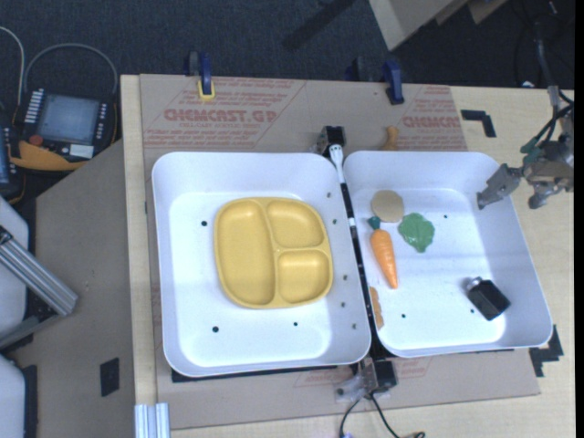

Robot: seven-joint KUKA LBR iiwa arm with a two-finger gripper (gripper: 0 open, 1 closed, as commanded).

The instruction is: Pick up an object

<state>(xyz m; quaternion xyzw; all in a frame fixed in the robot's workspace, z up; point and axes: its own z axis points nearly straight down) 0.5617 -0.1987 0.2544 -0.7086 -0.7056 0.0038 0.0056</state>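
Observation:
The right bin (511,245) holds an orange carrot (384,257), a green leafy piece (417,232), a round tan piece (387,206) and a small black block (487,298). The carrot lies along the bin's left side, just below the tan piece and beside the green one. The black block rests alone near the bin's front right corner. My gripper (516,192) hangs over the bin's upper right rim, open, with nothing between its fingers (494,188). It is well right of the food pieces and above the black block.
The left bin (182,318) carries a yellow divided plate (272,250) in its middle. A black bar (347,217) runs between the two bins. Blue clamps (204,71) hold the cardboard at the far edge. A pendant (66,121) sits off the bench to the left.

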